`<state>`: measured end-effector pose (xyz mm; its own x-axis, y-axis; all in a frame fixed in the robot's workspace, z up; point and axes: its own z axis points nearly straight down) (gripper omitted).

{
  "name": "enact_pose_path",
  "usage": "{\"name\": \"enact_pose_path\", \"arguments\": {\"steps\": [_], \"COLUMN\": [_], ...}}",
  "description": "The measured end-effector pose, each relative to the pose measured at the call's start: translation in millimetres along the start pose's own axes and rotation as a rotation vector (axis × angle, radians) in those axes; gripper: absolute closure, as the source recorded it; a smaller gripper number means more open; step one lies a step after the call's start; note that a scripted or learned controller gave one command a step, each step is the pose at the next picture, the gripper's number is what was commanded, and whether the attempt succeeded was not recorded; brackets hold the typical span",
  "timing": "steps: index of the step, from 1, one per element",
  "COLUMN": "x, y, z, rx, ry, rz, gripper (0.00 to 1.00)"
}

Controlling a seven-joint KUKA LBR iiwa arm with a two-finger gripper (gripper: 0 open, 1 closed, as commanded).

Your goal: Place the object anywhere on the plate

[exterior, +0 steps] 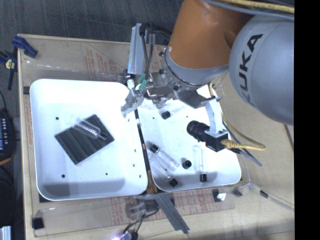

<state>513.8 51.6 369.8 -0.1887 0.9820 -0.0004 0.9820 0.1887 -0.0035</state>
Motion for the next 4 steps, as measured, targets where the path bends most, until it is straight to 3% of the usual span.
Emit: {"name": "enact_pose_path", "arguments": {"steps": [1, 2, 3, 4], "x": [-57, -134, -192, -257], "y": [-39, -6, 71, 96], "z": [-74, -72, -71, -72], "rx": [-0.007, -0.002, 0.001, -0.001], "ry": [0.001, -0.001, 0.001, 0.001], "rz": [0.054, 0.374, 0.457, 0.646], "gripper": [0.0, 0.0, 0.0, 0.0]}}
